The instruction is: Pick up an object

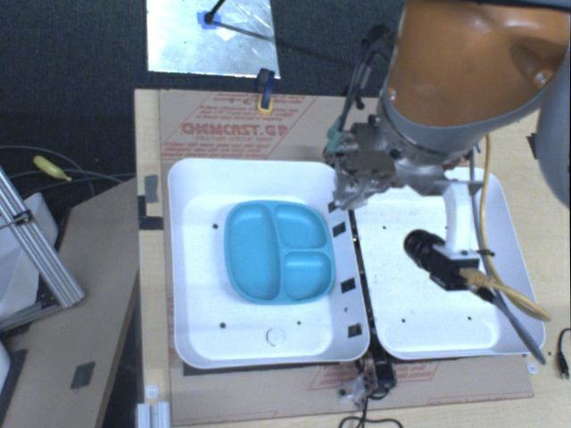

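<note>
Where the bins (203, 328) meet hangs the claw (347, 198), near a blue plate (272, 252)

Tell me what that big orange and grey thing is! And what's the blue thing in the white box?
That big thing is a robot arm. It reaches in from the right of the picture. The picture comes from a camera fixed above the bench, looking down at a slant. At the arm's end is its gripper, a sort of hand for pinching things. It hangs over the edge where two shallow white boxes, called bins, meet: the left bin and the right bin. The blue thing is a plate with three sections. It lies flat on the left bin's floor, so it is not picked up yet.
</note>
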Controlling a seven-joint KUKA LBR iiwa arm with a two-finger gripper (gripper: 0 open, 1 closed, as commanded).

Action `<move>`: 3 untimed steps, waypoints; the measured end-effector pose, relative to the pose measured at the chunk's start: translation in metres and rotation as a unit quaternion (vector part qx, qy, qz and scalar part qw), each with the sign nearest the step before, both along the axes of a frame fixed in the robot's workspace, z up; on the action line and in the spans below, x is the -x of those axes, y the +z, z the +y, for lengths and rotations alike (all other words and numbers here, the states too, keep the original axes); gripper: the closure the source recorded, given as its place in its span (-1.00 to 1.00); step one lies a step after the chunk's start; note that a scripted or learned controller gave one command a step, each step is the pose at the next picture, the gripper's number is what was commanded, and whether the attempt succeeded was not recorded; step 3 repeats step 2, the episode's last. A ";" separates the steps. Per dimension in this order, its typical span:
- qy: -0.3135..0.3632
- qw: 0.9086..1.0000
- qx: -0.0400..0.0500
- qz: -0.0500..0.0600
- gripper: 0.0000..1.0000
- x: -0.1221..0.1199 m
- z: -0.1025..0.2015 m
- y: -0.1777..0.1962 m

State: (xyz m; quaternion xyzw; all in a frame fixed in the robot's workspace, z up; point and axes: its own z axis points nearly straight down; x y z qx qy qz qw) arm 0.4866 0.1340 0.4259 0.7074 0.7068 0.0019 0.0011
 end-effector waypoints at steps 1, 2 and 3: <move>0.003 1.000 0.000 -0.001 1.00 -0.001 0.001 0.010; 0.003 1.000 0.000 0.000 1.00 0.000 -0.001 0.028; 0.003 1.000 0.000 0.000 1.00 0.000 -0.001 0.028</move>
